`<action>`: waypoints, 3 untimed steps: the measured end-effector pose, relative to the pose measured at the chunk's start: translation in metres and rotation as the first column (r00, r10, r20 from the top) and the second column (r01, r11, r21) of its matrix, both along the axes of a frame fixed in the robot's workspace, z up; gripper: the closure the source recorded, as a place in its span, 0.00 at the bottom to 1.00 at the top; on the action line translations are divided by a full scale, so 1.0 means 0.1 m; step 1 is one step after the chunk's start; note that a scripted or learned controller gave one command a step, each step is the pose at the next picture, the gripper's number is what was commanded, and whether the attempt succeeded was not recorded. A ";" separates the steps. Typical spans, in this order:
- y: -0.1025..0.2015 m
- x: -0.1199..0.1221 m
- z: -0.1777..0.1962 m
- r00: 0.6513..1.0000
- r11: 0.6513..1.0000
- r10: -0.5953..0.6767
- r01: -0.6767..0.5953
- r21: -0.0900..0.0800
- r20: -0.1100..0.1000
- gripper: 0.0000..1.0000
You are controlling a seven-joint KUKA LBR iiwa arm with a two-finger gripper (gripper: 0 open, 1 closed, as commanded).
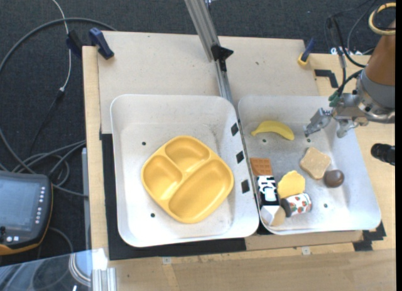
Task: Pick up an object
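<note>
**Gripper hanging over the right bin's upper edge, nothing held**

The gripper [326, 122] is hovering at the right of the frame with its jaws standing apart and nothing between them. Candidates are lying below it: a banana [274, 129] to its left, a bread piece [315, 162] and a brown ball [333, 178] touching it. A descent there is risking a nudge rather than a grasp. The lower cluster by the can [296, 205] is crowding the bin wall [370, 195]; the banana is lying in more open room.
</note>
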State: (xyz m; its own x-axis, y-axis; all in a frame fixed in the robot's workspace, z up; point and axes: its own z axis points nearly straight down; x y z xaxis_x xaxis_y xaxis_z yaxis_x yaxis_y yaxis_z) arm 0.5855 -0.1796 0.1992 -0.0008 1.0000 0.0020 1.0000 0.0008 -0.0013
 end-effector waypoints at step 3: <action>1.96 0.28 -0.06 1.000 1.000 0.001 -0.001 -0.002 0.001 0.00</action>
State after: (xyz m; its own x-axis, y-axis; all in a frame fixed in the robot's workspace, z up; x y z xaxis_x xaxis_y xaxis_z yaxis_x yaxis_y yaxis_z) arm 0.6139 0.0166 0.1928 -0.0019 1.0000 0.0002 1.0000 0.0019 -0.0004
